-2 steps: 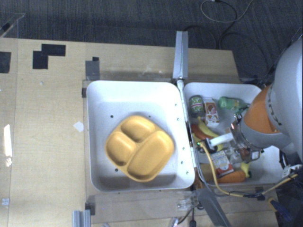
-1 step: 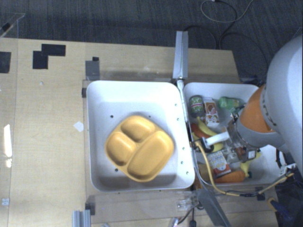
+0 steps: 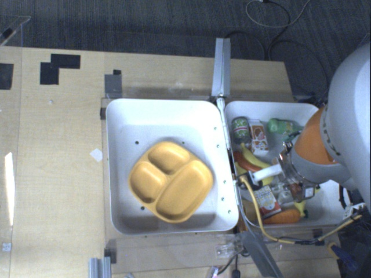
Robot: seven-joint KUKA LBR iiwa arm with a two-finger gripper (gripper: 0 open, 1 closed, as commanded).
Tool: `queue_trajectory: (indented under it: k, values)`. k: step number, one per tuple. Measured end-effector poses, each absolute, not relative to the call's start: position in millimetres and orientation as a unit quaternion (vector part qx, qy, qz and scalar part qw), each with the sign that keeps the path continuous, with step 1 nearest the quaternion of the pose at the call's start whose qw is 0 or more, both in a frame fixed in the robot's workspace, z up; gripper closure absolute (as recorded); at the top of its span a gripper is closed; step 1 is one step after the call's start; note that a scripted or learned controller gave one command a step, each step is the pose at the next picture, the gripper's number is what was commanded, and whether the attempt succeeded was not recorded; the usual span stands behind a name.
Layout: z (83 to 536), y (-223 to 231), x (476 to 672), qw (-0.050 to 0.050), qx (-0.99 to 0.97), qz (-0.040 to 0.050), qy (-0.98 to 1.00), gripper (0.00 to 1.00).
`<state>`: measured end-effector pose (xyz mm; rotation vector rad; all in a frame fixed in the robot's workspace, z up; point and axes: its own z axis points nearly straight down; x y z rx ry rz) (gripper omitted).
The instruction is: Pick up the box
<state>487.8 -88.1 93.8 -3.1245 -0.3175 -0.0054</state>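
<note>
Many crowded items surround the box (image 3: 266,200); the tool (image 3: 288,184), grip state unclear, could grab a neighbour instead.

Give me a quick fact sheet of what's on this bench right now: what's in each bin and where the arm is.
left bin: one yellow tray with three compartments
right bin: a crowded pile of small items
items I can make out: a small can, a small box, a green item, a banana, a carrot
arm: reaches in from the right, over the right bin
gripper: low among the pile; its grip cannot be made out
box lifted: no sign of it
</note>
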Motion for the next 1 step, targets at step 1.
queue_trajectory:
  k: [1]
  values:
    - [184.8, -19.3, 487.8, 0.001, -0.994, -0.0013, -0.108, 1.00]
